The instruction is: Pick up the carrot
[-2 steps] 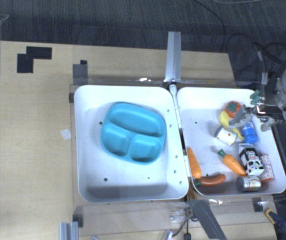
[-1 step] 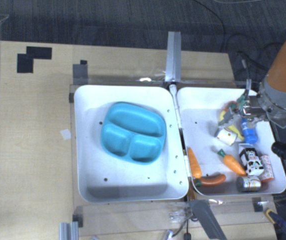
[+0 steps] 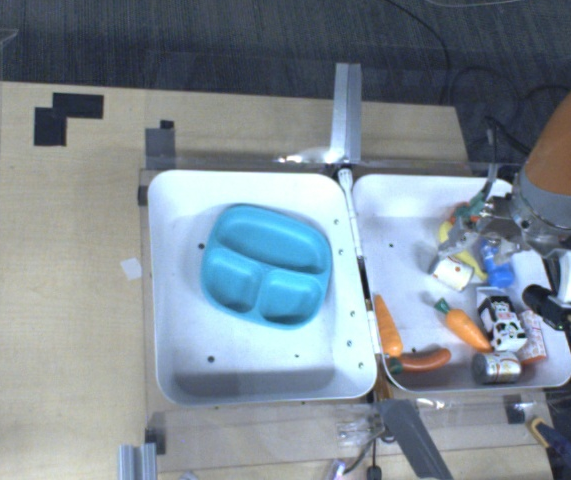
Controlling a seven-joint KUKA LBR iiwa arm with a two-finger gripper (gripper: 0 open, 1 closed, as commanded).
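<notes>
Your arm point(image 3: 565, 158) reaches in over the right bin point(image 3: 405, 203) from its right edge, the orange band high near the far right corner and the grey wrist bent down toward the bin's middle. The pincer point(image 3: 485, 230) hangs over the clutter near the bin's far right part — whether it is released or clenched you cannot tell, as the wrist and the jumble of small things beneath blur together.

There are two carrots to mind. One carrot point(image 3: 465, 328) lies in the near right part of the bin, tilted, green end toward the centre, just beside a black-and-white carton point(image 3: 505, 323) and a can point(image 3: 497, 368). A second carrot point(image 3: 387, 330) lies along the bin's left wall, touching a sausage point(image 3: 423, 359) at the near edge.

In the left bin point(image 3: 180, 268) sits a blue divided tray point(image 3: 265, 264) — well apart from the pincer.
</notes>
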